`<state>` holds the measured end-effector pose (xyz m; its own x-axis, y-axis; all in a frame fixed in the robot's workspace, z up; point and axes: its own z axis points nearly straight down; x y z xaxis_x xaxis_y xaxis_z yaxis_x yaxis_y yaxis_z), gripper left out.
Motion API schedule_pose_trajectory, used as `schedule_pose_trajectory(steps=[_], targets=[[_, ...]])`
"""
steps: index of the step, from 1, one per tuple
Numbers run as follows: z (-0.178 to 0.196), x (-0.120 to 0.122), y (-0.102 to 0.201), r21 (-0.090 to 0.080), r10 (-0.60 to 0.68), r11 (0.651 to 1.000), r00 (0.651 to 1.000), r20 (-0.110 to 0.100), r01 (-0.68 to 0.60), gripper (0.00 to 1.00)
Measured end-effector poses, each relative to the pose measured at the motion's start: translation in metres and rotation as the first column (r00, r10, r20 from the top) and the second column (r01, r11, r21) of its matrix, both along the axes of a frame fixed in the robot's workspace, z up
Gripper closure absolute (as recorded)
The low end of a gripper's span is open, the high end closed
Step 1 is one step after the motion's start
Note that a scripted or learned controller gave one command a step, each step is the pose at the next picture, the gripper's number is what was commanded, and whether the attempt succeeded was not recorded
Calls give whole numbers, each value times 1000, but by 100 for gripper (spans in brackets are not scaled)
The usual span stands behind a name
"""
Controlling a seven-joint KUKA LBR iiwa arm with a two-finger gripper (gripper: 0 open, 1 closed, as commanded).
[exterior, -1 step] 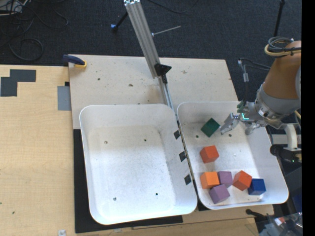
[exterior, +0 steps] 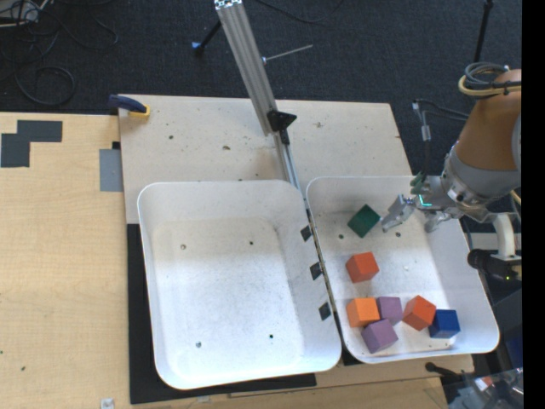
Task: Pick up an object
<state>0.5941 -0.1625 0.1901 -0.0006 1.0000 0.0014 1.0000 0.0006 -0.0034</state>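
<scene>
My gripper (exterior: 417, 218) hangs over the upper part of the right bin (exterior: 477, 301), open, with nothing between its fingers. One finger (exterior: 396, 216) points toward a dark green block (exterior: 364, 221) just to its left, a small gap apart. Lower in the bin lies an orange-red block (exterior: 362, 267). Along the front are an orange block (exterior: 364, 311), two purple blocks (exterior: 390, 307) (exterior: 379, 335), a red-orange block (exterior: 419, 312) and a blue block (exterior: 444, 322), packed close together.
The left bin (exterior: 170, 228) adjoins the right one, with black clips (exterior: 316, 270) along the shared rim. A slanted aluminium post (exterior: 251, 62) rises behind the bins. The arm's orange band (exterior: 494, 135) is at the right.
</scene>
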Motion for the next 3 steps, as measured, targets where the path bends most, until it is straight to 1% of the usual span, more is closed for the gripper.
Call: schedule_pose_trajectory(steps=[1, 2, 3], targets=[[-46, 5, 2, 1, 1, 1000, 1000, -4, -1, 0], [-99, 4, 4, 0, 0, 1000, 1000, -3, 0, 0], [-87, 5, 2, 0, -3, 1000, 1000, 0, 3, 100]])
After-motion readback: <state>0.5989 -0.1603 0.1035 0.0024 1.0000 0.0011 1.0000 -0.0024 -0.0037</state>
